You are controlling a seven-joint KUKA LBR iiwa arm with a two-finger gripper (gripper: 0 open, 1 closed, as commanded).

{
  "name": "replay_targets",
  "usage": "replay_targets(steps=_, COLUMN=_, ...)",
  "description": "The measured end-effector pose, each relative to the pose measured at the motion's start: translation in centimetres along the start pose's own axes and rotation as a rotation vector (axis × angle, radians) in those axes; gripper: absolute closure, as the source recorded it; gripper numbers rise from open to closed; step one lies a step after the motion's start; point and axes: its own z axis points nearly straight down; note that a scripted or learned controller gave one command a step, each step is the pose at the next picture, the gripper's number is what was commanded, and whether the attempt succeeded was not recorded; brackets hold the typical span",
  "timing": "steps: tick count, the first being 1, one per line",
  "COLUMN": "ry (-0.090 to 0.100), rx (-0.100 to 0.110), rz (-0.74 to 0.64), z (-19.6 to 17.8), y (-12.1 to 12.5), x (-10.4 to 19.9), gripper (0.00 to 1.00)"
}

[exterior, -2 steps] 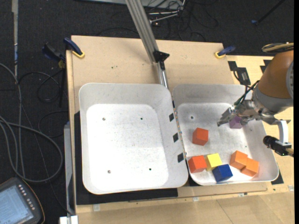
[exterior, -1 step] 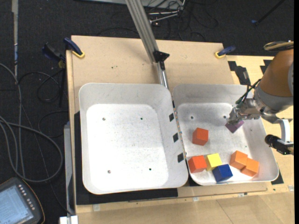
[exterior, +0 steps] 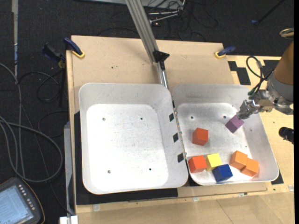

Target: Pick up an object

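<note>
- Two white bins are sitting side by side on the surface: left bin, right bin.
- Seven blocks are showing in all, every one over or in the right bin.
- One purple block is sitting tilted at the tip of the hand, toward the bin's upper right; it looks pinched between the fingers, so the hand is closing on it.
- One red-orange cube is lying alone near the bin's middle.
- Along the near edge, one red-orange cube, one yellow cube and one blue cube are clustering together, touching or nearly so.
- Two orange cubes are sitting against each other at the near right corner.
- The arm is reaching in from the right.
- Two blue-and-yellow clamps are gripping the surface's far corners.
</note>
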Motion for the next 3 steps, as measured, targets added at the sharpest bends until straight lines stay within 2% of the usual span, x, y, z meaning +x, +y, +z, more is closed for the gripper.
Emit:
replay_targets(steps=1, ry=0.000, rx=-0.002, rz=-0.004, z=-6.1, y=0.3, x=0.7, gripper=1.00)
replay_targets(steps=2, ry=0.001, rx=0.001, rz=-0.004, z=-8.8, y=0.4, x=0.7, gripper=1.00)
replay_targets(steps=3, ry=0.005, rx=0.006, rz=-0.009, z=-7.3, y=2.5, x=6.1, gripper=1.00)
